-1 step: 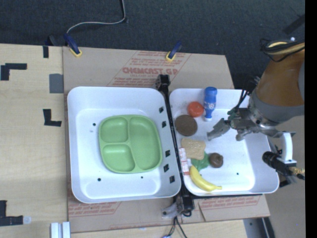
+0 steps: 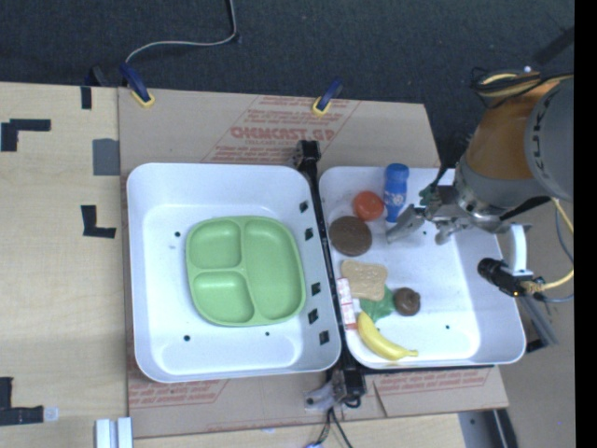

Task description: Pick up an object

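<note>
Two white bins sit on a cardboard sheet (image 2: 280, 124) over the wooden bench (image 2: 56, 250), dark carpet (image 2: 326, 26) beyond. The gripper (image 2: 424, 222) hangs spread and empty over the right bin (image 2: 485, 329), beside the blue bottle (image 2: 396, 189) at its far edge.

floor (image 2: 354, 26): dark carpet across the top of my frame | bench (image 2: 47, 250): pale wood at left, black tape marks | cardboard sheet (image 2: 270, 129): printed red, under the bins, clipped by two clamps (image 2: 138, 87) at its upper edge | cable (image 2: 201, 35): upper left, thin

Divided plate (image 2: 246, 271) in left bin (image 2: 149, 194), bottle (image 2: 396, 190) (upright) and banana (image 2: 382, 340) in right bin (image 2: 485, 343)
</note>
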Robot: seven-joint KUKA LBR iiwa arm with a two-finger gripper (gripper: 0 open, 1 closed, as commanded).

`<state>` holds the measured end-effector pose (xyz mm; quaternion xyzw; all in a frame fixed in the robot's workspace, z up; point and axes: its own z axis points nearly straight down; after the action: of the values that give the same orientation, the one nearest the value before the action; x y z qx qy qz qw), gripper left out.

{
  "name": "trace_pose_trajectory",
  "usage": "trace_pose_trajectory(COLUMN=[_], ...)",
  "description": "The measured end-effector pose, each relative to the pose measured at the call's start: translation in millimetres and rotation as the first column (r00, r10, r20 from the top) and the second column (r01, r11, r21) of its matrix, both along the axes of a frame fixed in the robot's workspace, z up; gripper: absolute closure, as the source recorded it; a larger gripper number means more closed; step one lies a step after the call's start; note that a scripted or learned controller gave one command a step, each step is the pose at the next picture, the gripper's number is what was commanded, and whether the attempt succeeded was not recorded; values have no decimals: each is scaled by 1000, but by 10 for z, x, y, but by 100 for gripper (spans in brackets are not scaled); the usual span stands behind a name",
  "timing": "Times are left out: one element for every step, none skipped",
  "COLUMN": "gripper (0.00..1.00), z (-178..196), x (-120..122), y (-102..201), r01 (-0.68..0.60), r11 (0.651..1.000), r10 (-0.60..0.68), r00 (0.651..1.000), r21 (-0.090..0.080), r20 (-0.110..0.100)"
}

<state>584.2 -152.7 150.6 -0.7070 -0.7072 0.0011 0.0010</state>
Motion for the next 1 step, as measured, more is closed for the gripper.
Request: trace_pose_trajectory(gripper=[0], z=[-629], x=[465], y=[415], r01=[-1], r11=[1000], r10=[1], r00=[1000], r21=[-1], r20=[8])
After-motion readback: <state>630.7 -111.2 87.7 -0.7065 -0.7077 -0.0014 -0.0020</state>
